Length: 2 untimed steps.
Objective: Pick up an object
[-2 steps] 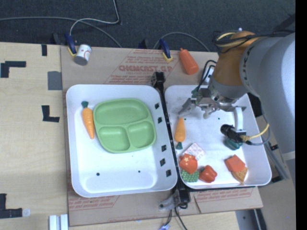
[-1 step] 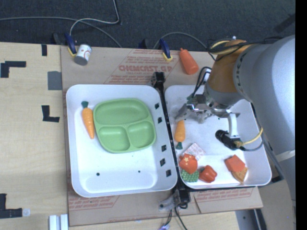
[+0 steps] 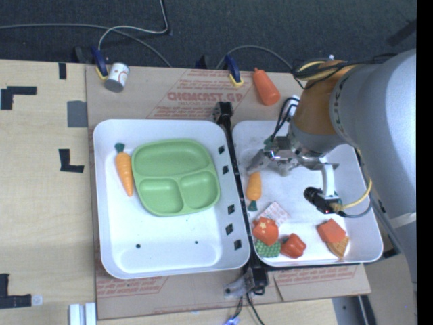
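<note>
The gripper (image 3: 279,156) hangs low in the right bin (image 3: 362,181); whether its jaws are spread or pressed together I cannot tell. A small toy carrot (image 3: 254,185) lies just beside it, likely the target. Toy tomato (image 3: 265,231) and red pepper (image 3: 293,246) crowd the near wall.

the tool (image 3: 274,156) hangs over the right bin (image 3: 365,249), near a small carrot (image 3: 254,187).

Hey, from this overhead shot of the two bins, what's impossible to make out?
- Claw, camera view: its fingers blur into metal clutter under the arm, so open or shut is unclear.
- Right bin: its far right side is covered by the arm.
- Pink-and-white packet: print too small to read.
</note>
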Available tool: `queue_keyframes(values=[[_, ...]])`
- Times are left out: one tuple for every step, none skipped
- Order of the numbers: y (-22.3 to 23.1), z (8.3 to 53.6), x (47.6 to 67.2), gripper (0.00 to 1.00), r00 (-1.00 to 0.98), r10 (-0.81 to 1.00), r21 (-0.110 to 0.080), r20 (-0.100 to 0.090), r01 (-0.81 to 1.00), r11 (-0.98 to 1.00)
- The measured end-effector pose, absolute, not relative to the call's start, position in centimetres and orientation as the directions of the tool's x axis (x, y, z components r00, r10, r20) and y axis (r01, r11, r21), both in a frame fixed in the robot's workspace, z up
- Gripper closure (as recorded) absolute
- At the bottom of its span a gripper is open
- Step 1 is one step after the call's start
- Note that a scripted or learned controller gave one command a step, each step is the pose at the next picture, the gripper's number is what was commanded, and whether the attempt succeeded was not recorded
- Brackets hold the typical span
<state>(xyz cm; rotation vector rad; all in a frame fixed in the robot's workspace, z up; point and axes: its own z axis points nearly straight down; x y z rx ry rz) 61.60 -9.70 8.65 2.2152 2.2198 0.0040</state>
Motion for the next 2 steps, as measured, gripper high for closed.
queue_keyframes(values=[[-9.54,8.61,62.21,0.00,-0.001,1.000,0.002,-0.001,1.000,0.001],[-9.57,8.59,62.70,0.00,-0.001,1.000,0.001,-0.001,1.000,0.001]])
